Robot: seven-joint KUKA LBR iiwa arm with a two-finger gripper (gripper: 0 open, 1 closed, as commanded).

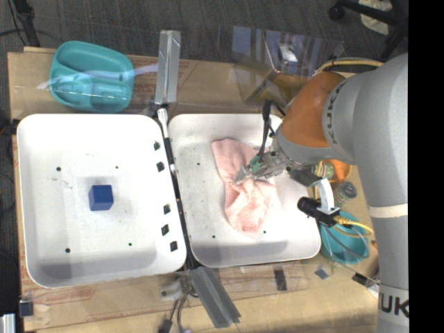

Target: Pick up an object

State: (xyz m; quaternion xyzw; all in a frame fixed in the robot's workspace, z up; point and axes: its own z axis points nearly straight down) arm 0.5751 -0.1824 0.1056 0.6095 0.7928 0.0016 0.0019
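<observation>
Pincer [251, 172] low over the pink cloth [244, 194] in the right bin [208, 250], operator: your grey arm [378, 137] with its orange band reaches in from the right, and the tip sits right at the cloth's upper middle, where the fabric bunches up. At this slant you cannot tell whether the tip is apart or clamped on the fabric. The cloth lies crumpled near the middle of that bin, running from its upper centre down toward the front wall. In the left bin [41, 269] you have 1 small blue cube [101, 197], alone on the white floor and well apart from the arm. On the surface [208, 82] behind the left bin rests a teal plastic scoop-like container [90, 75]; another teal item [343, 241] lies beside the right bin's near corner, under the arm.
</observation>
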